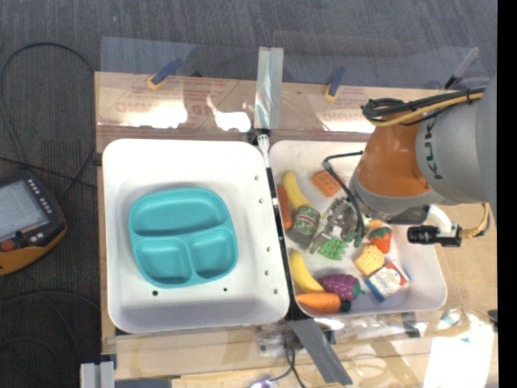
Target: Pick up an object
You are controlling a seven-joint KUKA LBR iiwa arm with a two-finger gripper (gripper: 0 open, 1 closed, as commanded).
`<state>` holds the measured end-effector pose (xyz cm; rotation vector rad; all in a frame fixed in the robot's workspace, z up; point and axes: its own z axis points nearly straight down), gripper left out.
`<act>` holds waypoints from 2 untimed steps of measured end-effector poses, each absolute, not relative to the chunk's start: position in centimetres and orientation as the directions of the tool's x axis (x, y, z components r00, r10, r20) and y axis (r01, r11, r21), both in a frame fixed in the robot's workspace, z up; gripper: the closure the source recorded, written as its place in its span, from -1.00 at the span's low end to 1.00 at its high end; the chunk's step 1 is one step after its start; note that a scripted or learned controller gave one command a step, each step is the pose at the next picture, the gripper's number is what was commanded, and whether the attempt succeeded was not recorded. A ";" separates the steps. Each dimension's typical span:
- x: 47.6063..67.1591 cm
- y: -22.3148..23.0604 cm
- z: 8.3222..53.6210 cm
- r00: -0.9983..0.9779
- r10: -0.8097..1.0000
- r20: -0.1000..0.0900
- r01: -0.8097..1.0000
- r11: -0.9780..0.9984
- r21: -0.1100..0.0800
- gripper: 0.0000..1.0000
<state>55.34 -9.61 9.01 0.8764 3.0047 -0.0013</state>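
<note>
Bench | right bin (432,297) crowded | hand (339,223) low among toys, mid-bin

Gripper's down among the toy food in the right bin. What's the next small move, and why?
Probably a short straight descent, then close. The gripper hangs low in the right bin, just over the green can and the green block, with no item seen between its fingers. The items lie crowded, bananas and a strawberry close by, so a sideways move would likely knock them.
</note>
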 end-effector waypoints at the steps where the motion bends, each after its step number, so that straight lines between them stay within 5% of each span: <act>1: 58.8 -5.4 18.2 -0.774 0.633 0.000 0.633 0.774 -0.003 1.00; 2: 65.9 -4.2 23.0 -0.883 0.469 -0.002 0.469 0.883 -0.003 1.00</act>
